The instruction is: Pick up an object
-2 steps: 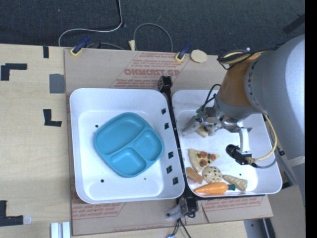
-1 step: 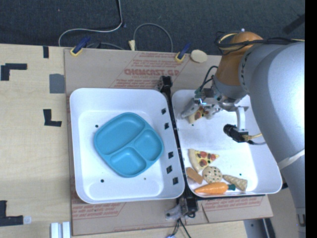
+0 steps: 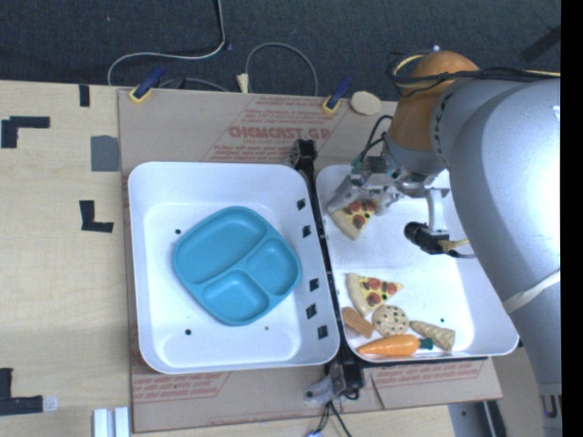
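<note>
While hanging low over the far-left corner of the right bin (image 3: 496,333), looks aimed squarely at one target. From the camera view: gripper (image 3: 366,196) down near the bin floor, right on top of the upper pizza slice (image 3: 354,218). Touching it or just above it? Cannot tell at this slant. Spread or pinched? Cannot tell either, with the wrist body blocking the line of sight. No saying yet that anything is held.

Sensible choice of target, by the look of it: lying alone, well apart from the cluster at the near end of the same bin. Down there, a second pizza slice (image 3: 372,290), a cookie (image 3: 390,319) just beside it, a carrot (image 3: 393,346) along the near wall, and a small brown piece (image 3: 357,322) wedged close by. Crowded, awkward to close on one without nudging another.

Arm (image 3: 496,162) reaching in from the right, orange band (image 3: 428,71) bent over at the far side, which explains the steep, nearly straight-down approach.

Catch to watch: slice flat and thin, tucked close to the wall between the bins, so little room on that side and an easy miss or slide.

Over in the left bin (image 3: 146,271), just a blue divided plate (image 3: 237,264), lying flat and well apart from the action.

Judged stage: at the grasp itself, lift not yet done.
</note>
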Tool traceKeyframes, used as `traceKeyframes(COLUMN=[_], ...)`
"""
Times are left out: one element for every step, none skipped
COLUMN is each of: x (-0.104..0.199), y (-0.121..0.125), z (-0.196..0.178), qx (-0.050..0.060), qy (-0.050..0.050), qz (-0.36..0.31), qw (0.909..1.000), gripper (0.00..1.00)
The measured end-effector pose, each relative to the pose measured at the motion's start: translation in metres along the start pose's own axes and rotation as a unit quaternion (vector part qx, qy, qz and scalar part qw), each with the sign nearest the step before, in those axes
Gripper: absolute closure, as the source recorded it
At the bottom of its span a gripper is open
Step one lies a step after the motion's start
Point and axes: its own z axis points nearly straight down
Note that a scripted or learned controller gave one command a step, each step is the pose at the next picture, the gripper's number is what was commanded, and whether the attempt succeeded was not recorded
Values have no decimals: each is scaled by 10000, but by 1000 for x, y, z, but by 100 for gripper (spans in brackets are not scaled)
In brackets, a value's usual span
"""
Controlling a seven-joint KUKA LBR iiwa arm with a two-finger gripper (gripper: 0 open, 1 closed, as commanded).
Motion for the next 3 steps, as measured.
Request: traceKeyframes(x=[0,0,0], y=[0,0,-1], z=[0,0,-10], qx=[-2,-3,7], qy=[4,-1,-7], qz=[0,1,0], qw=[10000,10000,10000], gripper=[0,0,100])
